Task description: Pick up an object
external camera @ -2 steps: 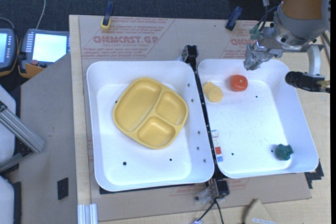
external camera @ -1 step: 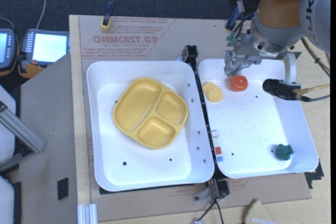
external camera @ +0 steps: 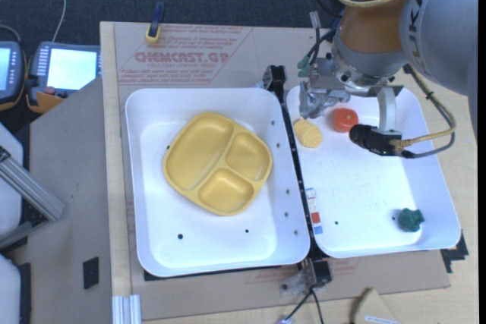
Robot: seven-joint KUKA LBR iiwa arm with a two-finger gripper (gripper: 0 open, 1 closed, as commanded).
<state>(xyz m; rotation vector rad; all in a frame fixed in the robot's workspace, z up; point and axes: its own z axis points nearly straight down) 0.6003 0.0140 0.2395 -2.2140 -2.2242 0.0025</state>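
Jaws (external camera: 310, 114) hung low over the right bin (external camera: 380, 235), just above the yellow disc (external camera: 308, 134) near the divider; can't tell from here whether they were spread or closed. Tomato (external camera: 344, 118) sat just beside. I judged the disc my target, nothing gripped yet.

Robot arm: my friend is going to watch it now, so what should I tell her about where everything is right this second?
Gripper: low in the right bin, just above the yellow round piece; I can't tell if it's gripping.
Orange ball sits just right of the gripper; green object in that bin's near right corner.
Yellow divided plate lies in the left bin.
Done: nothing visibly lifted.
Left: grab and lift one object.
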